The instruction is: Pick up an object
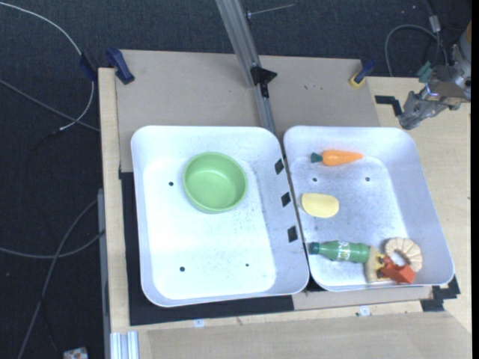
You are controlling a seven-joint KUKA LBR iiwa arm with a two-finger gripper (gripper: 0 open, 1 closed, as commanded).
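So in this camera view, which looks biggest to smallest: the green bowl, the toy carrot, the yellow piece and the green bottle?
1. green bowl, clearly largest.
2. green bottle, slightly longer than the carrot.
3. toy carrot, close to the bottle.
4. yellow piece, shortest but wider, so its rank is unsure.

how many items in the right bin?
4: carrot at the far end, yellow piece mid-bin, green bottle and shrimp toy at the near edge. Nothing looks hidden.

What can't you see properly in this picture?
- The gripper, at the camera view's right edge: too small and blurred to tell whether it grips anything.
- The arm above it: cut off by the right edge.
- The toy pile in the right bin's near corner: pieces overlap, so their shapes are unclear.
- The green bottle's label: too small to read.
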